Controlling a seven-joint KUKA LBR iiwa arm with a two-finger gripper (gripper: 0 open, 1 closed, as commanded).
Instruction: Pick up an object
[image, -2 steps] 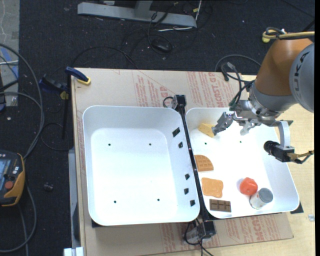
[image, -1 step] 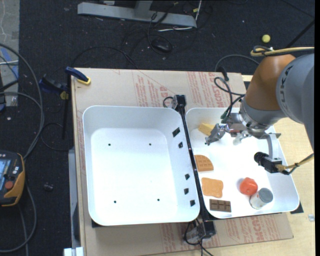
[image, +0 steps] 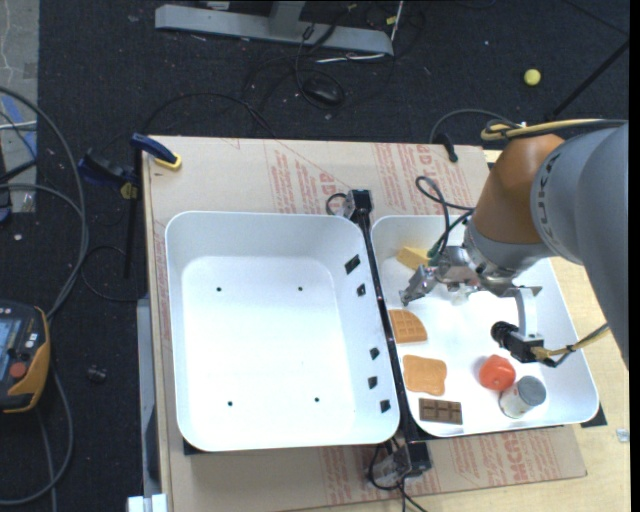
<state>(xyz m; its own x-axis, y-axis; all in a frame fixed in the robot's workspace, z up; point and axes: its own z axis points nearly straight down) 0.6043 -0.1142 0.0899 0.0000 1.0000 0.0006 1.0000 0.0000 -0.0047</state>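
The right bin (image: 560, 300) holds several small things. A yellow wedge (image: 411, 257) lies at its far left corner. Along the left wall lie a waffle-like orange square (image: 407, 326), an orange toast-like piece (image: 424, 374) and a brown chocolate bar (image: 440, 410). A red-orange ball (image: 496, 372) and a grey-white cup (image: 524, 396) sit near the front right. My gripper (image: 428, 287) hangs low inside this bin, just right of the yellow wedge and just above the waffle square. I see nothing held in it.
The left bin (image: 190, 300) stands beside the right one, with a black divider rail (image: 375, 320) between them. The arm (image: 540, 200) covers the right bin's far right part. Cables and clamps lie beyond the cardboard bench top.
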